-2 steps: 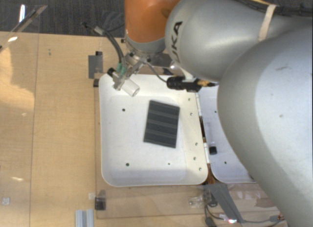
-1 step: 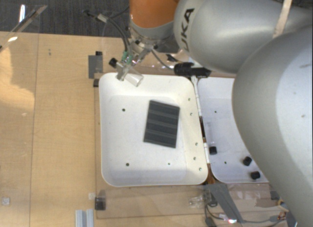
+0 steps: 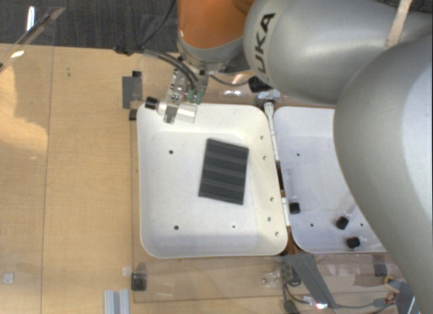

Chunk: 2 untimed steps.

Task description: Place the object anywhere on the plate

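the gripper hangs over the far left corner of the left bin, right at the rim. i cannot tell if it is spread or closed, since the view looks down on it from above. nothing can be seen held in it. thin wires run up from it to the orange band, and the fat grey arm goes off to the side from there.

just beside the gripper, outside the bin, a small black block sits on the wooden bench.

a bit away from the gripper, toward the near side of the bin, a dark ribbed slab lies flat on the white floor. it sits close to the middle of the left bin, tilted a little, and it does not touch the gripper or the walls.

farther from the gripper, past the slab, is the right bin. the arm covers much of it. two small black bits sit near its front edge, well apart from the gripper.

farthest from the gripper, some loose cables lie on the bench in front of the bins.
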Available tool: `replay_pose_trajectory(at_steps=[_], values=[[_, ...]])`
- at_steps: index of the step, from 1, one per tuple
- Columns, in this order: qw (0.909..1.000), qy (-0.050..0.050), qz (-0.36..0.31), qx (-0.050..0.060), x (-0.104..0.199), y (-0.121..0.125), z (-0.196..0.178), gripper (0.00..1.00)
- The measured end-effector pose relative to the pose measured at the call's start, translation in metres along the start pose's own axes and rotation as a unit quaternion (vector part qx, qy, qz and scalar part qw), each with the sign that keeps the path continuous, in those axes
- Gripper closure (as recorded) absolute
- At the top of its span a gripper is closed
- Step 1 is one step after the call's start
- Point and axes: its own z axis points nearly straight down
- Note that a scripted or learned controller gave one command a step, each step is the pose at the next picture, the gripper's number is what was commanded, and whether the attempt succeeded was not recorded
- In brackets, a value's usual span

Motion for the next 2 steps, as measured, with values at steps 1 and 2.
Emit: replay_pose_trajectory(at_steps=[1,2], values=[[0.9904,-0.001,0.139,-0.001,0.000,0.006,-0.073,1.00],[0.9650,0.000,-0.262,-0.001,0.011,0.003,-0.036,1.00]])
